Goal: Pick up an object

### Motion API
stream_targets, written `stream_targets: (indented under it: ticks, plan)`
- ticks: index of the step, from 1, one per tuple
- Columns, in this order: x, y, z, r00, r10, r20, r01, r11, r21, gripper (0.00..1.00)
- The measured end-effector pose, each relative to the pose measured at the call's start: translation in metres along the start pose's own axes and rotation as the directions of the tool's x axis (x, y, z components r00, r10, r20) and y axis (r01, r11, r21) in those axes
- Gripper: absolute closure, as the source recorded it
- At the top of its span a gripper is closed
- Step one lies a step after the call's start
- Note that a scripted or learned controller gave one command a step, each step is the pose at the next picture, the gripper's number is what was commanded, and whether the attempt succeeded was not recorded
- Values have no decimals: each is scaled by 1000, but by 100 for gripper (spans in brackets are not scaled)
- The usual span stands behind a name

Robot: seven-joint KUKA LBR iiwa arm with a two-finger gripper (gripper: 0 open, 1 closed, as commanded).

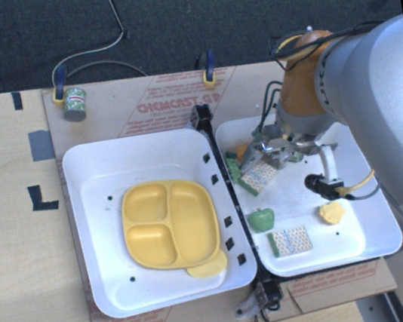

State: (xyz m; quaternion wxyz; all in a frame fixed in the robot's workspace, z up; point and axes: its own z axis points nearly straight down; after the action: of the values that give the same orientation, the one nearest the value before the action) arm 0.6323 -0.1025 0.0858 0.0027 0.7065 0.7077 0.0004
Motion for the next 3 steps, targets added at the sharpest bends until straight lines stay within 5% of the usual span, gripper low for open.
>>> stream_targets:
  ticks: [1,2,3]
  plan:
    - [4,-60,-1,1000,4,3,-4,1000,0,0]
    - [4,5,0,1000,2,3,-2,1000,0,0]
    - [6,5,-9,1000,0,0,0,1000,3,100]
